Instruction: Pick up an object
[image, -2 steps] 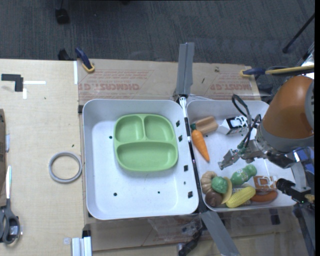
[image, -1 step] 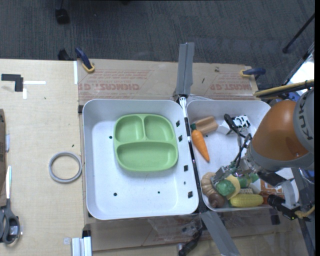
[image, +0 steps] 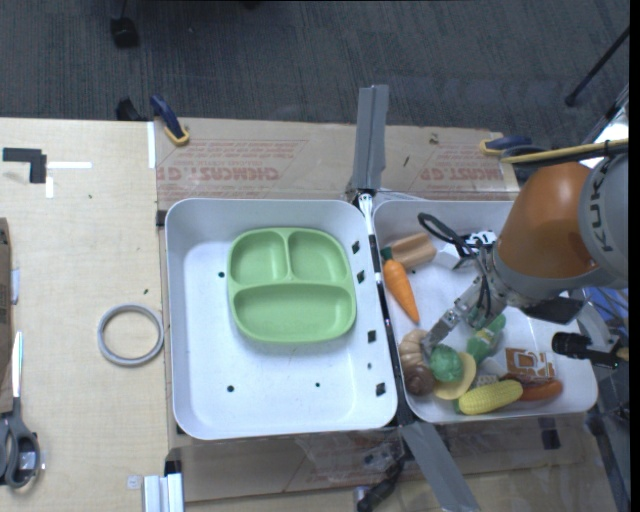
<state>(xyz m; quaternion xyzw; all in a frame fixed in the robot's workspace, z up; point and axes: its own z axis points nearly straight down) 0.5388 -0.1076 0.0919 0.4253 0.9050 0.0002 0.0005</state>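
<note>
From the camera view, the arm (image: 555, 225) reaches into the right bin (image: 440, 405), its gripper (image: 462, 328) low over the toy food at the near end; whether the fingers are apart or closed cannot be told, and nothing can be seen held between them; just under the tool lie a green vegetable (image: 448, 362) and a second green piece (image: 484, 343), with a brown mushroom-like toy (image: 415, 365) to the left, a corn cob (image: 488, 397) nearer the rim and a carrot (image: 401, 288) further up the bin; the left bin (image: 200, 400) holds a green divided plate (image: 291, 283). The step looks like settling on one piece; the toys touch one another, so a clean grasp calls for descending squarely over a single item, probably the green vegetable, with fingers astride its narrow width and clear of its neighbours.
</note>
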